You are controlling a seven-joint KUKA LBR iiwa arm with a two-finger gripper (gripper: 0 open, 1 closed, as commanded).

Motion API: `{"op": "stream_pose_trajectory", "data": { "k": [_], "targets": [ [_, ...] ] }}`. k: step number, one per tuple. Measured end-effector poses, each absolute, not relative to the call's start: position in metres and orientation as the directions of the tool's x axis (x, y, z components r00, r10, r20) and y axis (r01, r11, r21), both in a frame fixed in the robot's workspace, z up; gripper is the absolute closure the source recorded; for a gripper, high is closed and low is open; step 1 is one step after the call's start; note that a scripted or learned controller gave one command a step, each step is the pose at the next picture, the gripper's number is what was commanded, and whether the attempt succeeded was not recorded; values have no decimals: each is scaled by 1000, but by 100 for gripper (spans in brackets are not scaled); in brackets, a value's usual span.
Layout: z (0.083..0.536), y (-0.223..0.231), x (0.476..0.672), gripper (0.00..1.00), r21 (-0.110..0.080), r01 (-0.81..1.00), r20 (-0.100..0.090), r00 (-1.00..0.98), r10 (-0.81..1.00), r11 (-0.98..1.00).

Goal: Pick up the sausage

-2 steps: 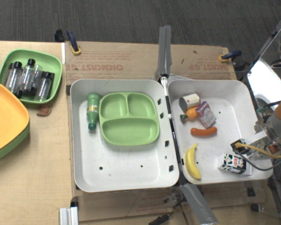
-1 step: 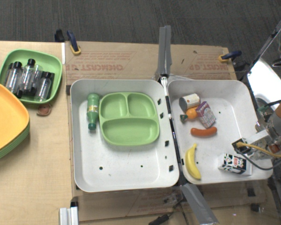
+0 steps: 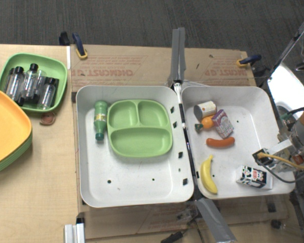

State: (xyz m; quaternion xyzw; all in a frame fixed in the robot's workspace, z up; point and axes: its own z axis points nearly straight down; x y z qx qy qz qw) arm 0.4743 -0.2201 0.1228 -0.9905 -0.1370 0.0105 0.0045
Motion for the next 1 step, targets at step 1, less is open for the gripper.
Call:
{"op": "stream_pose_trajectory", "data": {
  "k": [1],
  "targets": [
    [130, -220, 474, 100, -15, 276, -24, 961, 276, -961]
  ]
}}
